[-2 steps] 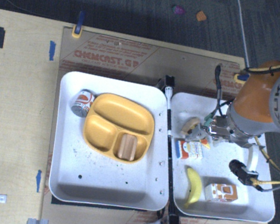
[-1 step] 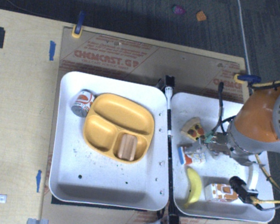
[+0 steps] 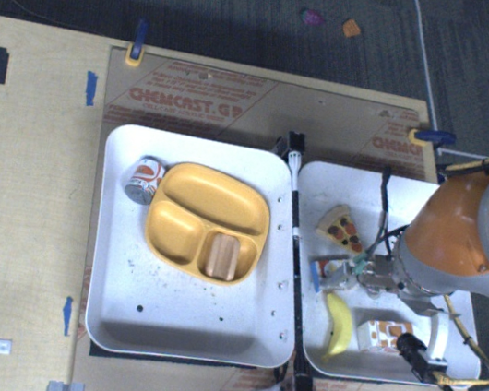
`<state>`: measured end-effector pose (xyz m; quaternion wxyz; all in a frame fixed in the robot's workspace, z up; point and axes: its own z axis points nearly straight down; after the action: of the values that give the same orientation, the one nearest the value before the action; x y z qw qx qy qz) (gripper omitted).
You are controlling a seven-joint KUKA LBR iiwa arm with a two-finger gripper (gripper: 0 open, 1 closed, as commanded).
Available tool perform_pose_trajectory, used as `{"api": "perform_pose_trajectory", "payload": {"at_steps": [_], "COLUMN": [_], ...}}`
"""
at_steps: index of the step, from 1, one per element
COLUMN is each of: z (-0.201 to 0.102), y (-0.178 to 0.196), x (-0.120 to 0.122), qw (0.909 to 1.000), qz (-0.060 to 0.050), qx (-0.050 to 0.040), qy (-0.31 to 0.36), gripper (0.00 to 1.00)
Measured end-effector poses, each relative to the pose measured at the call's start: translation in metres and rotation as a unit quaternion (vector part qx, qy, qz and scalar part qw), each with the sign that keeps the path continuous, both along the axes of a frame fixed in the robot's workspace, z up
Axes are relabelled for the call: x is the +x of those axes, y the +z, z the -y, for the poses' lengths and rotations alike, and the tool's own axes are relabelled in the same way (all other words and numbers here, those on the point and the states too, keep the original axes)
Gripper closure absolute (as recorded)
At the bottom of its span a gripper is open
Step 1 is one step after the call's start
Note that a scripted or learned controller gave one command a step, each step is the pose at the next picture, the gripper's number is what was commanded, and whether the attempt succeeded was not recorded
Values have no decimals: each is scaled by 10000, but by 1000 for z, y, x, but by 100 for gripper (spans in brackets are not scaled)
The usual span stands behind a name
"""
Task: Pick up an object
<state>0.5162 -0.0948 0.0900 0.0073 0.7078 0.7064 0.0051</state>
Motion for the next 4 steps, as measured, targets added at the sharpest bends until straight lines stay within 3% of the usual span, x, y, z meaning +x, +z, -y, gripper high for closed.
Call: {"api": "perform_pose_trajectory", "payload": {"at_steps": [2, 3, 4], "z": [2, 6, 6], "y": [-1, 11, 11], "x": [-31, -29, -30], "qw": [10000, 10000, 10000], "qz": [13, 60, 58], "qx": [-12, -65, -65], "qy": [14, -16, -15], "gripper": [0, 100, 0]}}
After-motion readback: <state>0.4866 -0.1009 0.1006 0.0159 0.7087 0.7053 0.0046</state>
